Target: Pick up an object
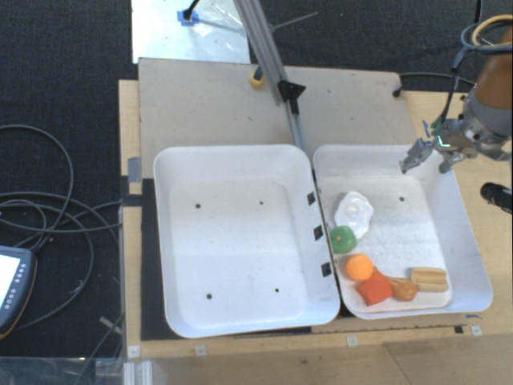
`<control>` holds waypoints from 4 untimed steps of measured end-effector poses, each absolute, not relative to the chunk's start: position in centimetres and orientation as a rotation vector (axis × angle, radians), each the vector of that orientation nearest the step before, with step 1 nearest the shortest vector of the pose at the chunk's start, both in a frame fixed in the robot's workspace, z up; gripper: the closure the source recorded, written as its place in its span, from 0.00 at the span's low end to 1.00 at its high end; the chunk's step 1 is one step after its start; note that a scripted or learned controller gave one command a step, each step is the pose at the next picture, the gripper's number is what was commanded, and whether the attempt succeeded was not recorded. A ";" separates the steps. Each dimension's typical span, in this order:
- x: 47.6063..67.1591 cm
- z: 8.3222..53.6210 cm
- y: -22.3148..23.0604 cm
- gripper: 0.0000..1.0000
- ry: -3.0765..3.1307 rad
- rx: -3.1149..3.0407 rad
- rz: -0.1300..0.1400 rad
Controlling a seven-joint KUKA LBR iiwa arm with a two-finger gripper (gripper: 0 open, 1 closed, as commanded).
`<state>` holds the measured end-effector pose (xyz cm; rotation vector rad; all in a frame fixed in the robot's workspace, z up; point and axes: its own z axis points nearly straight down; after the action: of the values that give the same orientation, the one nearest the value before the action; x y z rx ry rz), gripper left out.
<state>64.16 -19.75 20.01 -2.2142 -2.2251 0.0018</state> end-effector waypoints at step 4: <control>64.2 10.3 -19.6 1.00 -2.233 -2.216 -0.003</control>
<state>64.20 -19.63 10.30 -2.2165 -2.2333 -0.0033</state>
